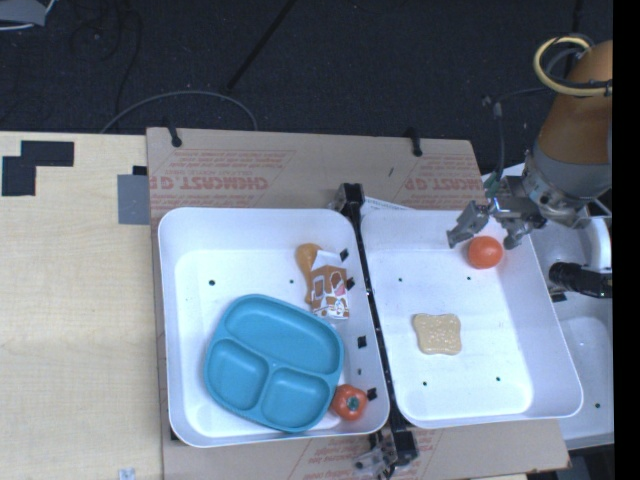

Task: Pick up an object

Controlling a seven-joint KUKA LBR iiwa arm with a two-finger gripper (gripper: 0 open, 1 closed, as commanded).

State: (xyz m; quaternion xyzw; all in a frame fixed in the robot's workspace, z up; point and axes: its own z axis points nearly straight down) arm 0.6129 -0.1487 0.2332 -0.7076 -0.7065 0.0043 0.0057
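At two o'clock in the right bin [560, 388], the gripper [490, 230] is spreading its fingers wide, straddling the tomato [485, 253], gripping nothing yet.

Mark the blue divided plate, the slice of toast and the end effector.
blue divided plate [272, 360]: camera view, centre ridge.
slice of toast [437, 333]: camera view, top face.
end effector [490, 230]: camera view, between fingertips.
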